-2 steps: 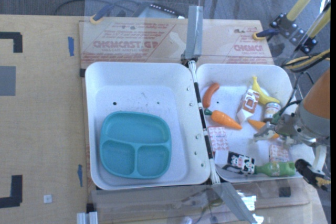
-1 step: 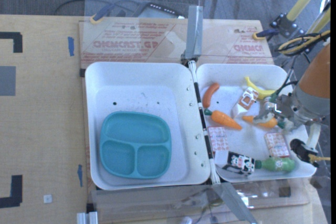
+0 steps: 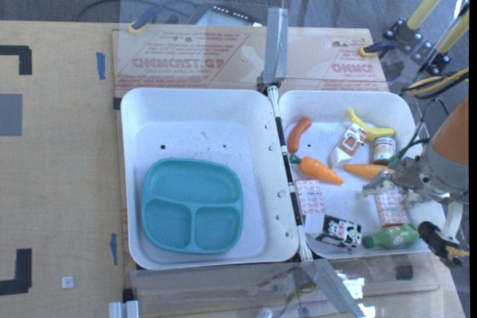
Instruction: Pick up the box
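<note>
Left bin (image 3: 141, 115): holds a teal divided plate (image 3: 193, 205).
Right bin (image 3: 401, 109): toy food and packages.
Hand (image 3: 387, 182): above the right bin's right side; grip state cannot be told.
Box (image 3: 341, 230): small, black and white, lying flat near the right bin's front edge, beside a green bottle (image 3: 391, 237).

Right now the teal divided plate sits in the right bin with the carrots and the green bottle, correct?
Not quite. The camera view shows the teal divided plate in the left bin. The carrots and the green bottle do lie in the right bin.
</note>
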Controlling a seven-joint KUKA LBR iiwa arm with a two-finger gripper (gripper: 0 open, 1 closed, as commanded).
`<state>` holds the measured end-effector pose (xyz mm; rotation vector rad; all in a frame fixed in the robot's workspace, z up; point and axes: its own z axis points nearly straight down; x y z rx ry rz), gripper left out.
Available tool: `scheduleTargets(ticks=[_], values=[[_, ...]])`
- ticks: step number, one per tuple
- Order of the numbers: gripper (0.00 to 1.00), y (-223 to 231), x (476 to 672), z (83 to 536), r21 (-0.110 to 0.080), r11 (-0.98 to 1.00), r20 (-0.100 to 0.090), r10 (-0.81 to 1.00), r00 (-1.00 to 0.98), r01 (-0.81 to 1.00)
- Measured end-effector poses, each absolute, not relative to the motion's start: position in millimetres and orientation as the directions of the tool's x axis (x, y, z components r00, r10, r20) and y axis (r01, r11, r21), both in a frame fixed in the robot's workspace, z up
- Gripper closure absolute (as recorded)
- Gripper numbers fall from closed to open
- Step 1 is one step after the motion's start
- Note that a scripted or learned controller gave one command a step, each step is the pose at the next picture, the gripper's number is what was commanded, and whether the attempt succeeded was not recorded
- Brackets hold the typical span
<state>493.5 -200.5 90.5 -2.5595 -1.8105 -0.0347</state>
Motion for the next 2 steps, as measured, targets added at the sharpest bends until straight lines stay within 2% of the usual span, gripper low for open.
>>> scheduleTargets(ticks=[1,2], values=[[1.0,-204.4,491.2,98.0,0.007,-0.338,0.013,0.941,0.338,0.941],[1.0,-151.6,487.5,212.8,-0.001,-0.298,0.0,0.955,0.298,0.955]])
